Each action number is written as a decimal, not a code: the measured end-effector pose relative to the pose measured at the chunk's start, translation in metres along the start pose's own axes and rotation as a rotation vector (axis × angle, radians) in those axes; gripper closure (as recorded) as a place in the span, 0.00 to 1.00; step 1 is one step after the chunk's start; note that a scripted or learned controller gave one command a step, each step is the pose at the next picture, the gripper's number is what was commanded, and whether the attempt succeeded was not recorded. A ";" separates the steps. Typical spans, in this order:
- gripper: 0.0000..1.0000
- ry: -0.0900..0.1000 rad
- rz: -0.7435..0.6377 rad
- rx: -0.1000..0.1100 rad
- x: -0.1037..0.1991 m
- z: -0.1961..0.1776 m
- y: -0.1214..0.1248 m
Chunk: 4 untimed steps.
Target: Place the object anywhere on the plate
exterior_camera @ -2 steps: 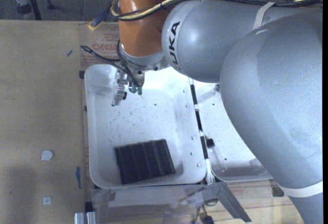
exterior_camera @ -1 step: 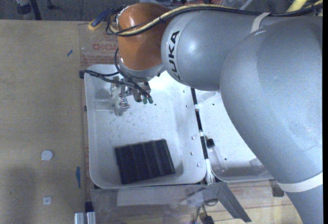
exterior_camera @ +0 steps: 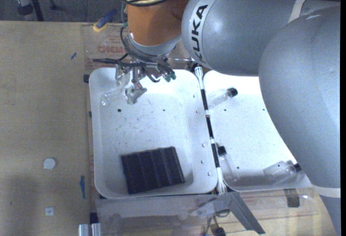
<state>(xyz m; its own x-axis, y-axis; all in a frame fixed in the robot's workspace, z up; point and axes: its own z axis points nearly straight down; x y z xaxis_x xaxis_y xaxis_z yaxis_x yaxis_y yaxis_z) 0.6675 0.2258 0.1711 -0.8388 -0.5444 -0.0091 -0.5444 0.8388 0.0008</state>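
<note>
A dark ribbed rectangular plate (exterior_camera: 152,169) lies flat at the near end of the left bin (exterior_camera: 189,121). My gripper (exterior_camera: 133,89) hangs below the orange wrist band over the far left part of that bin, well away from the plate. Just to its left, by the bin's wall, lies a small clear object (exterior_camera: 106,98), hard to make out. The view does not show anything held in the gripper.
In the right bin (exterior_camera: 243,137) lie a clear tube with a dark cap (exterior_camera: 223,95) at the far end and another clear piece (exterior_camera: 281,168) near the front. The big grey arm covers that bin's right side. A wooden bench surface spreads to the left.
</note>
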 end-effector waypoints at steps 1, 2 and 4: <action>1.00 -0.001 -0.198 0.000 0.000 -0.015 0.000; 1.00 0.001 -0.474 -0.001 0.005 -0.018 -0.007; 1.00 0.004 -0.763 -0.004 0.004 -0.023 -0.005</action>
<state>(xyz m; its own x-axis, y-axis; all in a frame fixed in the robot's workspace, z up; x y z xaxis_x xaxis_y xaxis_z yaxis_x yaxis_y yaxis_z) 0.6664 0.2194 0.1941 -0.2299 -0.9732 -0.0047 -0.9732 0.2299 -0.0011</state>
